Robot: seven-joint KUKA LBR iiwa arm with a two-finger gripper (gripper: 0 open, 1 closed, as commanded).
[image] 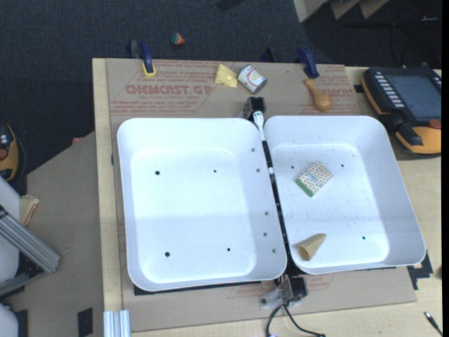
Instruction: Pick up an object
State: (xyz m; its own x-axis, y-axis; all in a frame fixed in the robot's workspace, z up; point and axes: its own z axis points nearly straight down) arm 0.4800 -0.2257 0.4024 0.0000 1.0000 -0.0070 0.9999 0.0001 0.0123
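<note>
Two objects lie in the right bin [393, 188]. A small green-and-white speckled block [313, 178] rests near the bin's middle, turned at an angle. Near the front left corner of the same bin lies a tan cone-shaped piece [311, 246], its narrow tip pointing up and to the right. The left bin [140, 188] sits beside it, the two rims touching along the centre line.
On the cardboard behind the bins lie a yellow wedge [226, 76], a small white box [252, 78] and a tan pear-shaped toy [319, 96]. Blue clamps [146, 57] hold the board's back edge. A teach pendant [410, 105] rests at the right.
</note>
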